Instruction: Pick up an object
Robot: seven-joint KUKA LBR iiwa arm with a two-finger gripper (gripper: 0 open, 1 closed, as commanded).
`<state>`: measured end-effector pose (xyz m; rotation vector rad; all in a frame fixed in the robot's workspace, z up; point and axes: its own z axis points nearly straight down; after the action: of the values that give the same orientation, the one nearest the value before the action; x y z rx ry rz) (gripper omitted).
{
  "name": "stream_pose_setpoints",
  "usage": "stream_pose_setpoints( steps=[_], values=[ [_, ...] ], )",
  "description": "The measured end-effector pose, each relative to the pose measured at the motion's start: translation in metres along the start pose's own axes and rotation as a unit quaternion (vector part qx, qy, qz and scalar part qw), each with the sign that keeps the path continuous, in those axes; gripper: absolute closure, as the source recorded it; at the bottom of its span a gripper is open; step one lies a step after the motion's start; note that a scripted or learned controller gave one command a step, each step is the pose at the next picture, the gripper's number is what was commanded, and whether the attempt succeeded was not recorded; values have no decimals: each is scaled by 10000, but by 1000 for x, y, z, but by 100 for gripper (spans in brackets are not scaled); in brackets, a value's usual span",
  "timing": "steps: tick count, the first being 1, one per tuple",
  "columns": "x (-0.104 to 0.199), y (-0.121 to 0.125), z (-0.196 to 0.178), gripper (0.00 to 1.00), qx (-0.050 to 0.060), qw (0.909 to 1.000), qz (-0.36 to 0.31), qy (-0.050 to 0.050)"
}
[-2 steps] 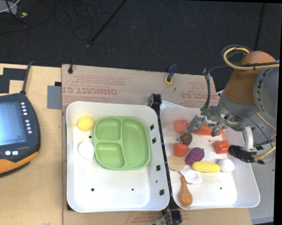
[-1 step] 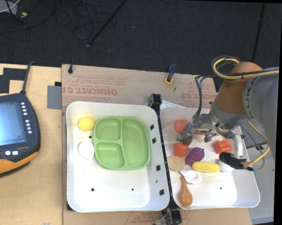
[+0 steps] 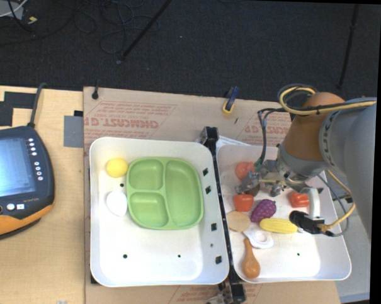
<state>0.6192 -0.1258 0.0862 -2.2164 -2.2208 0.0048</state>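
My gripper (image 3: 264,185) hangs low over the back of the right bin (image 3: 327,264), with its fingers spread and nothing visible between them. Just below it lie a bunch of purple grapes (image 3: 263,210) and a red piece (image 3: 243,202). A red tomato-like piece (image 3: 243,169) sits to its left, and another red piece (image 3: 299,199) to its right. Nearer the front are a yellow corn cob (image 3: 278,226), a tan disc (image 3: 238,221), a white piece (image 3: 258,237) and an orange-brown pear-shaped piece (image 3: 251,263).
The left bin (image 3: 148,260) holds a green divided plate (image 3: 164,192), a yellow ball (image 3: 116,167) and a white egg (image 3: 117,203). A teach pendant (image 3: 14,175) lies on the bench at far left. A blue and yellow clamp (image 3: 230,100) sits behind the bins.
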Motion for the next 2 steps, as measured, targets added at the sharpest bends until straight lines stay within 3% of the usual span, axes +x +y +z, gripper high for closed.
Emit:
stream_pose_setpoints(
  steps=[1,2],
  values=[
    [-1,0,-11,100,0,10000,17,2],
    [-3,1,-74,100,-34,10000,16,-6]
  ],
)
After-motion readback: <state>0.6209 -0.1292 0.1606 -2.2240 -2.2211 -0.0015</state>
